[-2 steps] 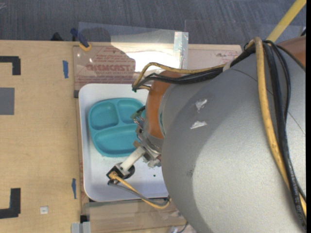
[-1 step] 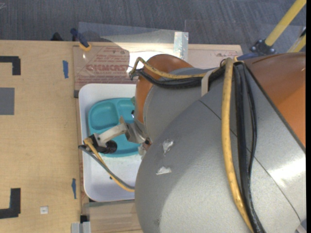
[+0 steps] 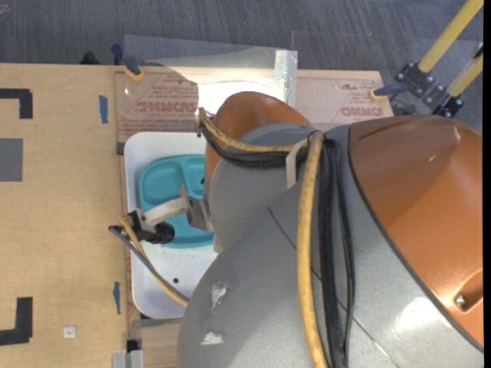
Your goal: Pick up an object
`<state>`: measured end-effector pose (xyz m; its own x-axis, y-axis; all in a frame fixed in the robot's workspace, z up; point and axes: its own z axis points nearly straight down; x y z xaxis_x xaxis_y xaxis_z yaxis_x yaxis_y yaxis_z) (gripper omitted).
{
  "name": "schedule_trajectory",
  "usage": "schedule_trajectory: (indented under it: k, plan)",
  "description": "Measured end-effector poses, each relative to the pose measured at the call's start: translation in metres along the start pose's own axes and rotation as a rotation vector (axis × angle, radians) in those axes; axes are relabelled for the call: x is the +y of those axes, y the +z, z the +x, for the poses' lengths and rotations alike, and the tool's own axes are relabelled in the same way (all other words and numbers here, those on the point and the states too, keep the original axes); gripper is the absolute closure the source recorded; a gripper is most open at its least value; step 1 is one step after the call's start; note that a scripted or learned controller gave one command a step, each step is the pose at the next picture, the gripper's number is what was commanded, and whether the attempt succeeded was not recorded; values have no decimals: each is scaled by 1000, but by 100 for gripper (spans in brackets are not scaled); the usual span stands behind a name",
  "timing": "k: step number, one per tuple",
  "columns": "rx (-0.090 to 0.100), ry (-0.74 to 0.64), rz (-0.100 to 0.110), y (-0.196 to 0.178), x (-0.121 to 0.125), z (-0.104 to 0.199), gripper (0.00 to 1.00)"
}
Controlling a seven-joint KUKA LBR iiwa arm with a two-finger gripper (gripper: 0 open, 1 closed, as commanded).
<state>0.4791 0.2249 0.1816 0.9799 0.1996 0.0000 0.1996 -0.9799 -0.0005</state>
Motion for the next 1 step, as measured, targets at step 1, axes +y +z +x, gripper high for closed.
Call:
schedule_trajectory:
  k: [1]
  plan:
    - [0, -562, 1, -79, -1, 0, 100]
